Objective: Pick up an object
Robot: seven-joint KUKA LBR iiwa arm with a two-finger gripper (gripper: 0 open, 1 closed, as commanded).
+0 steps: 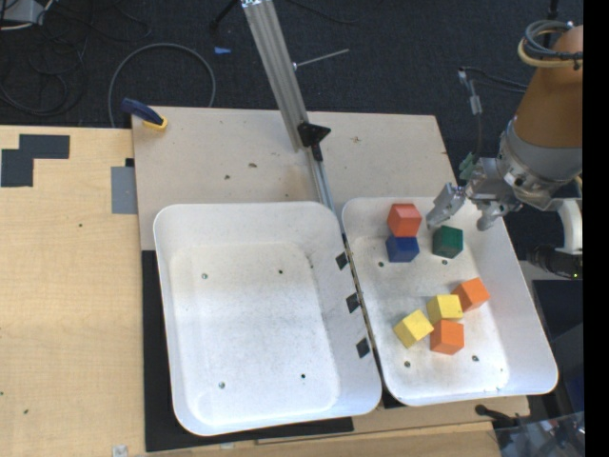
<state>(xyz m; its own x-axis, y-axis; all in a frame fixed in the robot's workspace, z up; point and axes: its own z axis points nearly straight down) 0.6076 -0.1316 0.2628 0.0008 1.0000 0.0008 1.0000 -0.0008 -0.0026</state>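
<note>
The right bin (519,346) holds several small blocks. A red block (404,219) sits above a blue block (402,248) near the bin's back left. To their right lies a green block (447,242). Lower down are an orange block (473,293), two yellow blocks (444,307) (414,327) and another orange block (447,336). My gripper (466,210) hangs open above the back of the right bin, its fingers (442,206) spread either side of a spot just above the green block. Nothing is between them.
The left bin (252,312) lies beside the right one, with black clips (352,301) along the shared edge. A slanted aluminium rail (281,69) rises behind the bins. Cables lie on the dark floor at the back.
</note>
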